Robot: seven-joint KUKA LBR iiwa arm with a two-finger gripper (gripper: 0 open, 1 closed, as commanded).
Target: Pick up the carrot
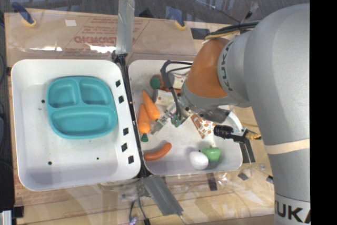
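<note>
Two orange carrots lie in the right bin [231, 163] against its left wall: one carrot [150, 105] slants, and a second carrot [143, 121] lies just below it. My gripper [167, 119] hangs low over the bin just right of both carrots, under the orange wrist band. Its fingers [158, 125] stand open, the left one close beside the lower carrot, and nothing sits between them. Both carrots rest on the bin floor.
In the right bin lie a reddish sausage [158, 151] at the front, a white egg [198, 159] with a green piece [212, 154], and a dark green item [156, 81] at the back. The left bin [31, 166] holds a teal divided plate [81, 106].
</note>
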